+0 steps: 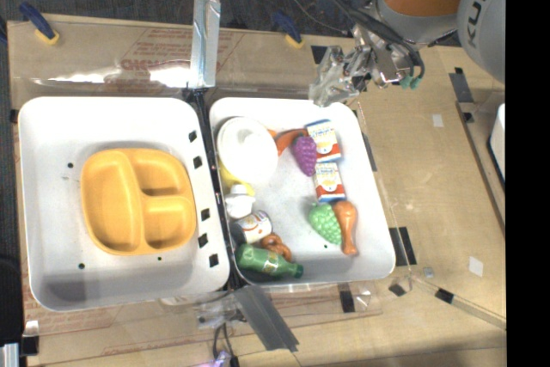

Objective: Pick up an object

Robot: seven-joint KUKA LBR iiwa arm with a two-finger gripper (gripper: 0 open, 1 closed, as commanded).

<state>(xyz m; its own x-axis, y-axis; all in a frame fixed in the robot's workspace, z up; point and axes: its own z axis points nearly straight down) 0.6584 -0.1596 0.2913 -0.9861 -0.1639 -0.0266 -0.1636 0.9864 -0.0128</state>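
My gripper point(329, 83) hangs above the far right corner of the right bin point(365, 258), its fingers pointing down and nothing visible between them. Below it in that bin lie a white bowl point(246, 146), purple grapes point(305, 154), two small milk cartons point(323, 138) point(328, 180), green grapes point(325, 223), a chicken drumstick point(346, 225), a green bottle point(268, 262) and a small figure-like toy point(253, 225). An orange carrot piece point(284, 138) lies beside the bowl.
The left bin point(43, 142) holds a yellow divided tray point(137, 200). A strip of silver tape point(205, 43) runs up from the gap between the bins. The bare bench point(438, 193) lies to the right of the right bin.
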